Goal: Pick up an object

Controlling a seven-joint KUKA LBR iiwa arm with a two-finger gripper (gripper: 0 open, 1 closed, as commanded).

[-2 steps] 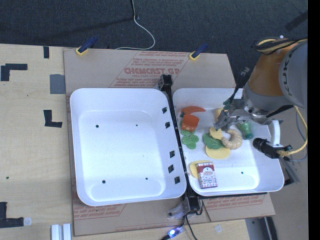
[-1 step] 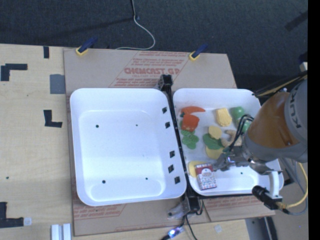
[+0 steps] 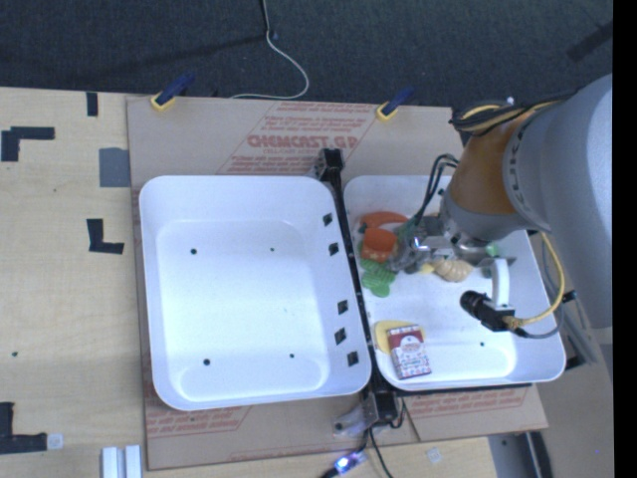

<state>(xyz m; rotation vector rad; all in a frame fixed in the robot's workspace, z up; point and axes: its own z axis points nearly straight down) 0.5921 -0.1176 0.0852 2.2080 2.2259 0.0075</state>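
- At the near edge of the right bin [image 3: 528, 366] lies a flat red and yellow packet [image 3: 403, 350], close to the divider between the two bins and well apart from the hand.
- The left bin [image 3: 159, 267] sits just beside it, its white floor marked by a few dark dots.
- Farther in, a green object [image 3: 378, 279] rests against the divider side of the right bin, with a small tan object [image 3: 453, 269] near the bin's middle.
- The hand [image 3: 410, 250] is low in the right bin, between the green object and the tan one, just beside an orange-red object [image 3: 378, 235] that lies at the bin's far left part.
- The hand's parts are too small and dark here to read; whether it is spread or pressed together cannot be told, and nothing is clearly seen pinched in it.
- The grey arm [image 3: 557, 187] with its orange band reaches in from the right above the bin.
- Beyond the bins, the cardboard sheet [image 3: 289, 142] covers the surface [image 3: 50, 267], held by two blue and yellow clamps [image 3: 171, 90] at its far edge.
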